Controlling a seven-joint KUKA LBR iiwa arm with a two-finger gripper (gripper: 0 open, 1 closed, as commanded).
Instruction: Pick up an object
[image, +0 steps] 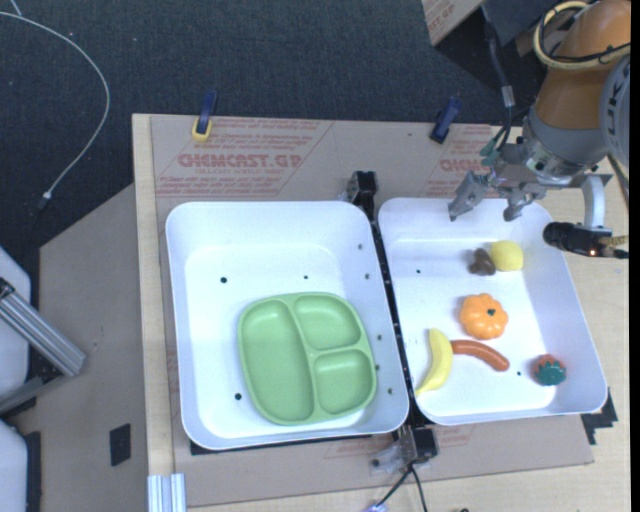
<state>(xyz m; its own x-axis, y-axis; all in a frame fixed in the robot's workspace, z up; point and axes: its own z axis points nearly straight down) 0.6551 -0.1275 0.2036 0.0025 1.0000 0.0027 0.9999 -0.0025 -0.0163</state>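
Grey arm (575, 90) above right bin (580, 300)

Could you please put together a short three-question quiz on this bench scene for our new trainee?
1. True or false: the green plate lies in the left bin.
2. Which item lies nearest the end effector? A) strawberry B) lemon C) banana
3. Fill in: the sausage lies just below the ____.

Key: 1 true. 2 B. 3 pumpkin.
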